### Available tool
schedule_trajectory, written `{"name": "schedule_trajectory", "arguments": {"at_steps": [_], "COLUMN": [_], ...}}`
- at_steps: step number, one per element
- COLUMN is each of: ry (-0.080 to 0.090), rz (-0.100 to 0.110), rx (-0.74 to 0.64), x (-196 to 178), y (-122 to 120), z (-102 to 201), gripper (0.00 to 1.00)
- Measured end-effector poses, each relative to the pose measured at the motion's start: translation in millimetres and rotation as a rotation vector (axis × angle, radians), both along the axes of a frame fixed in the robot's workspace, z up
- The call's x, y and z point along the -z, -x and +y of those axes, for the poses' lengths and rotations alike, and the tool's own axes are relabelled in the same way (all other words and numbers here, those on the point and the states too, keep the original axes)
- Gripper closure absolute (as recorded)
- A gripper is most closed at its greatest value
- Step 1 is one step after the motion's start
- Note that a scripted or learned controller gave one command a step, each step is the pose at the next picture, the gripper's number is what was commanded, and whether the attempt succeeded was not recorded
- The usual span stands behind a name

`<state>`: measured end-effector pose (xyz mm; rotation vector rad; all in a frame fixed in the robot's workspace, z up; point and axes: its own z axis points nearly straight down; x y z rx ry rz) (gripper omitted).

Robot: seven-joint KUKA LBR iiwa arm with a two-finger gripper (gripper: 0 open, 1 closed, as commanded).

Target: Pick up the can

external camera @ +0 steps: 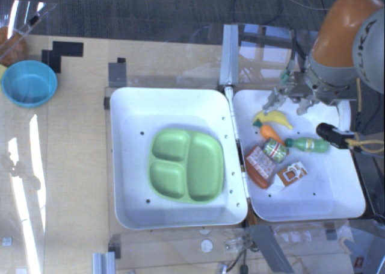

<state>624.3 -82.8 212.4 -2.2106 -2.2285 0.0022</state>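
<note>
Pincer [290, 97] near right bin's [313, 203] far edge, above can [275, 150].

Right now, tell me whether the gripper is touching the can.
Apart. The camera view shows the gripper near the bin's far edge, with the banana and carrot between it and the can.

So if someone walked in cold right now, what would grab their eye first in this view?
Probably the green divided plate in the middle of the left bin, then the arm's orange band at upper right. Below that, the pincer hovers over the far end of the right bin, just above a banana and the small clutter holding the can.
</note>
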Motion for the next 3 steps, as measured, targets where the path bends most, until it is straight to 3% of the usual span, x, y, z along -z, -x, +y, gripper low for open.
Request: {"name": "schedule_trajectory", "arguments": {"at_steps": [1, 2, 3], "ry": [0.001, 0.002, -0.006], "rz": [-0.002, -0.003, 0.009], "rx": [0.102, -0.063, -0.52], "x": [-66, -33, 125], "y": [-39, -44, -42], "z": [47, -70, -107], "gripper": [0.0, 0.0, 0.0]}}
